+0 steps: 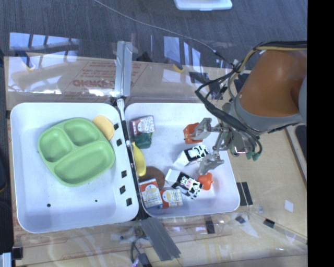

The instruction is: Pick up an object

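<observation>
A robotics lab: a cabled arm (271, 83) over two white bins (31, 208) on a taped bench (271, 229).

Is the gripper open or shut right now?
Open. The gripper hangs over the right white bin with its two fingers spread, straddling the black-and-white cow-patterned carton; nothing is clamped between them.

A dark grey ribbed floor (62, 15) is seen along the top of the view, crossed by a thin pale cable (156, 28). A white rectangular object (202, 4) is cut off by the upper edge. The counter (271, 198) is shown as a light wooden surface, overlaid by clear sheeting (68, 73) on which bluish-white reflections of overhead light are caught. Reversed red lettering (94, 78) is visible through the sheeting. Small black tabs (244, 193) are fixed to the counter near its lower right.
</observation>
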